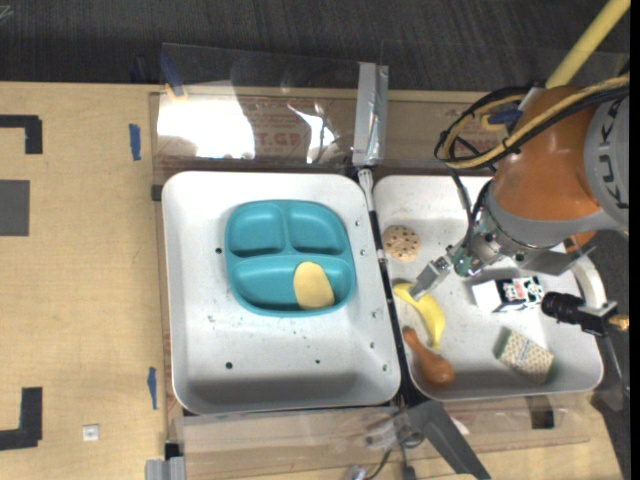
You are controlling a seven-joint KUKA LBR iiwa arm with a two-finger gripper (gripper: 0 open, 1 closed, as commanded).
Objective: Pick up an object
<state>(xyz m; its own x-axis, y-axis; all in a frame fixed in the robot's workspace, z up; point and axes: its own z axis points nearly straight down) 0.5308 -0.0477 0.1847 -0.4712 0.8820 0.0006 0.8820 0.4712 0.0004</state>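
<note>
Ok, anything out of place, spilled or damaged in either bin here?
Nothing stands out. The yellow lemon-like piece sits inside the teal divided plate in the left bin; the cookie, banana and brown piece lie loose in the right bin, near the gripper.

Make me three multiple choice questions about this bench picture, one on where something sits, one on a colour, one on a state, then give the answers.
1. Where does the yellow oval piece lie?
A. On the bench outside the bins
B. In the teal divided tray in the left bin
C. In the right bin beside the banana

2. What colour is the band on the arm above the wrist?
A. Orange
B. Green
C. Purple

3. How does the round cookie stand to the tool?
A. Held by it
B. Lying apart in the right bin
C. Stacked on the banana

Answers: 1 B, the piece sits in a tray compartment. 2 A, the band is orange. 3 B, bare bin floor separates them.
</note>
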